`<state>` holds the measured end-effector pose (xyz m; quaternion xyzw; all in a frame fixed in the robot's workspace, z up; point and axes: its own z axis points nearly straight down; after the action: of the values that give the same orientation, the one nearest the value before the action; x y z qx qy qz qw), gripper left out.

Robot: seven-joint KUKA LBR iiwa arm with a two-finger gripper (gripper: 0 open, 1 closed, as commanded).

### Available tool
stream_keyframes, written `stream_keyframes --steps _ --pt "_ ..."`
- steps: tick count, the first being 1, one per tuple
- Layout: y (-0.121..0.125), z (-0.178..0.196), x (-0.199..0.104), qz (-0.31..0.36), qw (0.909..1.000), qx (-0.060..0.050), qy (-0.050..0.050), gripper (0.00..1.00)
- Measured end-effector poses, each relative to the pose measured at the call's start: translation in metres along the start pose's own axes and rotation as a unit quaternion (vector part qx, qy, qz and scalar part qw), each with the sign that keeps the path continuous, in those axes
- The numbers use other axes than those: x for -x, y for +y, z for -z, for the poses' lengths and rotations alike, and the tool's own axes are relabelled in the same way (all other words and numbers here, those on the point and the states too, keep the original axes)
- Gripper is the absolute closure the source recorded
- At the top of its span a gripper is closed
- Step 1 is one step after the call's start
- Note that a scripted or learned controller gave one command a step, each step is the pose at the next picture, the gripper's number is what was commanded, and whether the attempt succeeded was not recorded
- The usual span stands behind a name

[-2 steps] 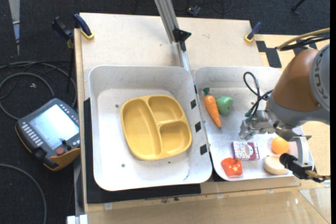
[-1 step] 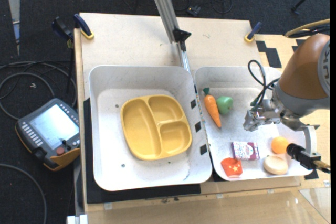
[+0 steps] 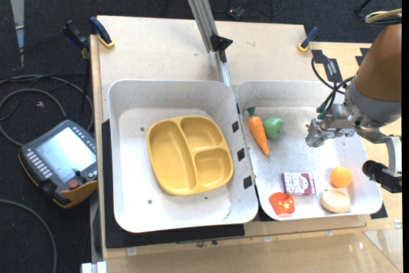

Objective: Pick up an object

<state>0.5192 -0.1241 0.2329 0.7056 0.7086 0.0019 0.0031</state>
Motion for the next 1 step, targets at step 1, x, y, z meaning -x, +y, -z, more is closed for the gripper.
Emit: stream_keyframes --steps 1 --pt "0.0018 0.0444 0.0002 0.0 1.0 0.0 0.0 1.0"
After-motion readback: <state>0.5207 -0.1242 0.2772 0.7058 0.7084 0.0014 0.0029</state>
